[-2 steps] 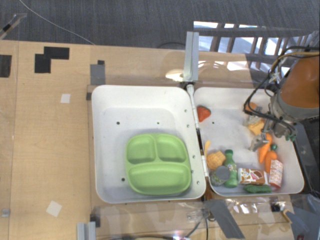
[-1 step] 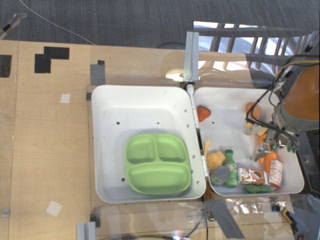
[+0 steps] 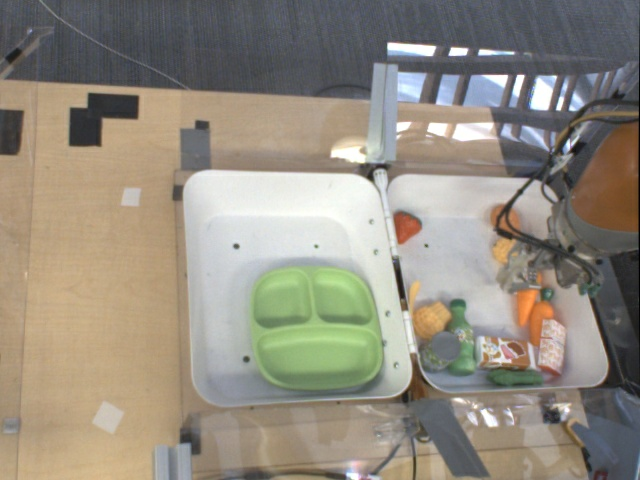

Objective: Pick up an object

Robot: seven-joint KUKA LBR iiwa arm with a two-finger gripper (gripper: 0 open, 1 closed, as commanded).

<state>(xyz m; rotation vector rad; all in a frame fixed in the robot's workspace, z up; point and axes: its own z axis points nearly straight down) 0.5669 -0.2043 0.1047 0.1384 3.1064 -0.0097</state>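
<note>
Objects for picking lie clustered in the right bin (image 3: pixel 470 230), and we see the arm (image 3: pixel 605 183) reaching in from the right, its orange band above the wrist, with black cables looping beside it. The gripper (image 3: pixel 540 268) hangs low over the right side of that bin, pointing down at the bin floor. We cannot tell whether it is spread or closed; the metal parts blur together at this angle, and we see nothing clearly clamped in it.

Just below the gripper lies an orange carrot (image 3: pixel 527 306), touching or nearly touching the tool, and beside it an orange bottle with a white label (image 3: pixel 548 336). A small yellow piece (image 3: pixel 502 251) sits just left of the gripper, with another orange item (image 3: pixel 498 214) above it, perhaps a fruit. Farther left, well apart from the tool, we see a red piece (image 3: pixel 407 227) near the divider, a yellow waffle-like piece (image 3: pixel 432 318), a green bottle (image 3: pixel 460 338), a grey round lid (image 3: pixel 441 349), a small printed packet (image 3: pixel 503 352) and a green pod (image 3: pixel 515 376) along the near wall.

The left bin (image 3: pixel 220 208) holds a green compartment plate (image 3: pixel 316 326).
</note>
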